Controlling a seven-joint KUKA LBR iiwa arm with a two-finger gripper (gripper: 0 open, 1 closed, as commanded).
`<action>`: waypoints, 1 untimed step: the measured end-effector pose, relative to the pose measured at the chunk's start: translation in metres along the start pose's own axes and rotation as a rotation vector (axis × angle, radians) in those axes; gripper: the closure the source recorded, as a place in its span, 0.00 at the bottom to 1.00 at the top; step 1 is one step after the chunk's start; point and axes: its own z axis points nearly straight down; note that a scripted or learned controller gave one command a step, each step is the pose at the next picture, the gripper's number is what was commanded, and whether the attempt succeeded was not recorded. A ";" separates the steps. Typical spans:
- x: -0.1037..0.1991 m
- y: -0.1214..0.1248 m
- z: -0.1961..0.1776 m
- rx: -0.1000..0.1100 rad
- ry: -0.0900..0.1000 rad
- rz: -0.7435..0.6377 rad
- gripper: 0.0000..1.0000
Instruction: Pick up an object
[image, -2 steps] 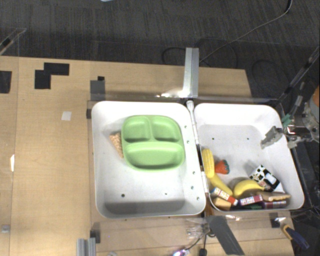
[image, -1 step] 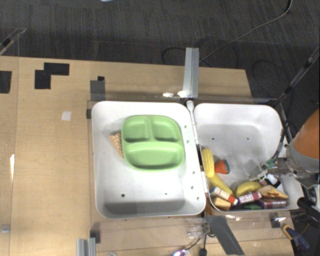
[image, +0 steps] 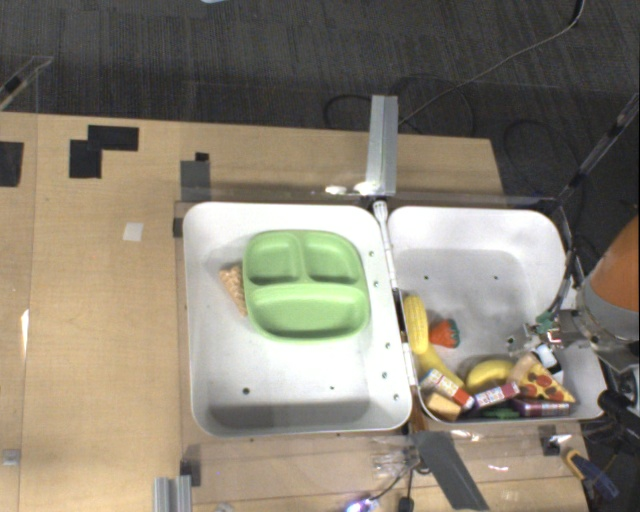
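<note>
The arm (image: 612, 285) enters at the right edge of the camera view, with the gripper (image: 545, 340) low over the right side of the right bin (image: 470, 250). Its opening state cannot be determined from this view, and no object can be seen in its grasp.

Candidate objects lie packed in the near corner of the right bin: a corn cob (image: 414, 322), a banana (image: 430, 362), a lemon (image: 487, 374), a strawberry (image: 444, 334), a pizza slice (image: 540, 380) and several small packets (image: 447, 392) (the packets touch or overlap one another).

Probable faults from this position:
- Crowding. The objects sit against each other, so a descent may wedge between two items or lift none.
- Wall proximity. The pizza slice lies close to the bin's right wall; contact with the rim could deflect the approach.
- Rounded shapes. The lemon and banana are likely to roll or slip aside under off-centre contact.

The left bin (image: 210, 340) holds a green divided tray (image: 304, 283) lying partly over a tan item (image: 232, 287), well apart from the gripper.
</note>
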 end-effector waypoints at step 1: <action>0.032 0.073 -0.008 0.008 0.004 0.053 1.00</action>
